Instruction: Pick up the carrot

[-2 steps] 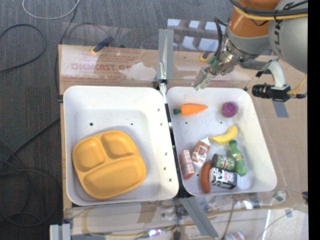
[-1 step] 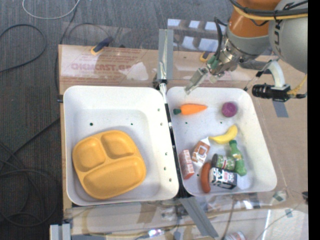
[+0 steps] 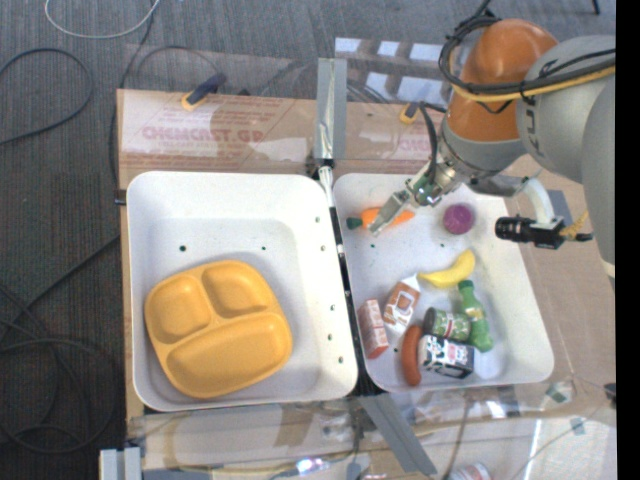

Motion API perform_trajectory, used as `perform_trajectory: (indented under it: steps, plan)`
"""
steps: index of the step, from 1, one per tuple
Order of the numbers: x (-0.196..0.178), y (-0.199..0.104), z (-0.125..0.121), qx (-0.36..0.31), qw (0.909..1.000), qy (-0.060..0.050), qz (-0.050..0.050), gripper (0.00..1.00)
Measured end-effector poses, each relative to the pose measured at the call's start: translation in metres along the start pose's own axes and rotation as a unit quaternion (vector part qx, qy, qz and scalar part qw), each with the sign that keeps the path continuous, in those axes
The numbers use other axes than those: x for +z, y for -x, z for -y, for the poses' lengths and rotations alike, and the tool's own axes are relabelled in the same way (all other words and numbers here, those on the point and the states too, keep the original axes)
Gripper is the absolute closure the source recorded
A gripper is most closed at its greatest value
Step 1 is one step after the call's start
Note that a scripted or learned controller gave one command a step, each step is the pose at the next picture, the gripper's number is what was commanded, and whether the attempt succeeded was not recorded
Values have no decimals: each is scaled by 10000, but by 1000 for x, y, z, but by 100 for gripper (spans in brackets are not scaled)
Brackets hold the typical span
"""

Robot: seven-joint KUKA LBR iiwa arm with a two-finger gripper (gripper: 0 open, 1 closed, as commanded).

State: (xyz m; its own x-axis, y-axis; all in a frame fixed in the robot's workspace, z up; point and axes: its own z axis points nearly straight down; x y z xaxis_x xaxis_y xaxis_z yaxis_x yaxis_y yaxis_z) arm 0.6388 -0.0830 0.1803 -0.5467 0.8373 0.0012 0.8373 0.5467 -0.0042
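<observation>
From my remote station I see grey carpet (image 3: 250, 18) around the table, with thin cables (image 3: 95, 8) looping across it at upper left. The table (image 3: 200, 138) itself is a tan board under clear sheeting, with faint red print that I cannot read.

Two white bins sit side by side on it. The left bin (image 3: 170, 203) holds one yellow tray (image 3: 218, 326) with three compartments, lying toward its lower left. A grey divider (image 3: 327, 118) runs between the bins at the top.

The right bin (image 3: 520, 318) holds, by my count: one carrot (image 3: 375, 215), one purple item (image 3: 459, 218), one banana (image 3: 450, 269), one green bottle (image 3: 473, 316), one red sausage (image 3: 411, 354), one dark can (image 3: 445, 323), one black-and-white carton (image 3: 445, 356), and two small packets (image 3: 387, 318) whose labels are too small to make out.

The carrot lies in the upper left of the right bin, orange with a green end pointing left. The jaws (image 3: 388, 217) sit directly over it, so much of the carrot is covered; I cannot tell whether they are released or clenched, or whether the carrot lies between them.

The arm (image 3: 500, 78) enters from the right, its orange band prominent; its far portion is cut off by the edge. A black fitting (image 3: 525, 230) projects beside it.
</observation>
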Motion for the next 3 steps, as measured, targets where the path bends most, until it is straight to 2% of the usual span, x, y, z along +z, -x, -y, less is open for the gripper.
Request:
perform_trajectory:
  steps: [1, 2, 3]
  plan:
    - [89, 41, -2, -745, 9972, -9, -5, 0]
    - [81, 41, -4, -736, 9973, 18, 5, 100]
    - [-29, -26, -22, -1062, 9943, 23, -3, 100]
